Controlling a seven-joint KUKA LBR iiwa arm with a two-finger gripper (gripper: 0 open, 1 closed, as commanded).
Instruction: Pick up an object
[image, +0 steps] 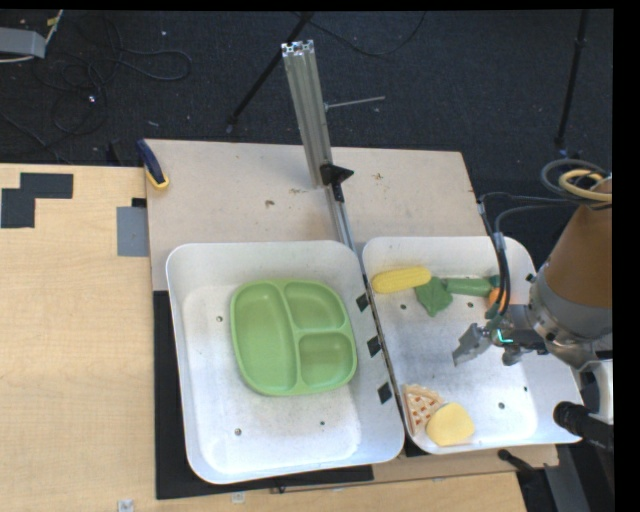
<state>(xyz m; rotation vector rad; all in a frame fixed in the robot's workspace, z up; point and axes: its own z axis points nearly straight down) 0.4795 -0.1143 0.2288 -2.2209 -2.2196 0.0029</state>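
Observation:
My gripper (490, 352) hangs over the middle of the right bin (520, 415), open, with bare bin floor between its fingers. A yellow corn cob (401, 279) lies at the bin's far left. Beside it, up and to the left of the gripper, is a green toy vegetable with an orange tip (452, 291). At the near left corner a waffle-patterned wedge (421, 405) touches a round yellow piece (450, 424). None of these objects touches the gripper.
The left bin (200, 400) holds a green divided plate (293, 336). A ridge with black clips (372, 345) separates the two bins. A metal post (312, 110) rises behind them. The arm's orange band (590, 255) is above the right bin's right edge.

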